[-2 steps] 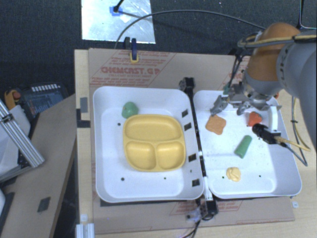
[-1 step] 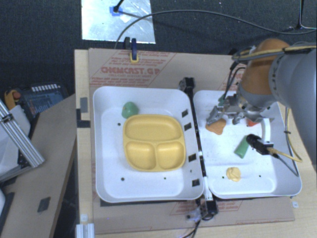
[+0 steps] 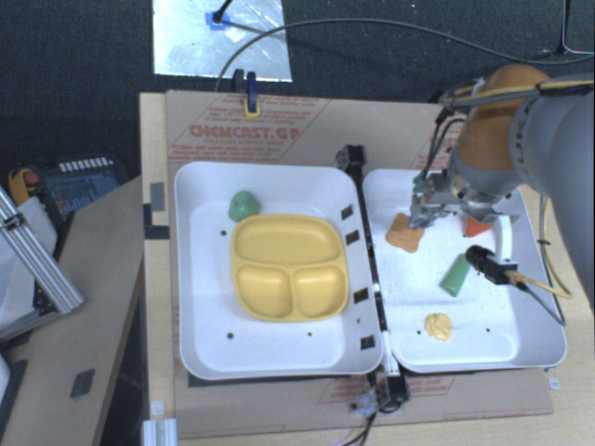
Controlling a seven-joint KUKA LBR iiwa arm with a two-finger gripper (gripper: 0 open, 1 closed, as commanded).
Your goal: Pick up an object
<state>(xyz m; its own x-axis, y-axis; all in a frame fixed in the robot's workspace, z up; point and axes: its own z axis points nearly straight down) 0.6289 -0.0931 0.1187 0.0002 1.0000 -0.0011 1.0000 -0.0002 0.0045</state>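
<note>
The grey arm (image 3: 558, 147) runs off the right edge, and its wrist covers part of a small red piece (image 3: 476, 227) (shape unclear)

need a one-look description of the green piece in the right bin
Take the right bin, under the arm. Near its middle lies a green block, slanted, below-right of the orange piece and above the small yellow lump. It is that bin's only green item, and elongated; the left bin's green blob is rounded.
</note>
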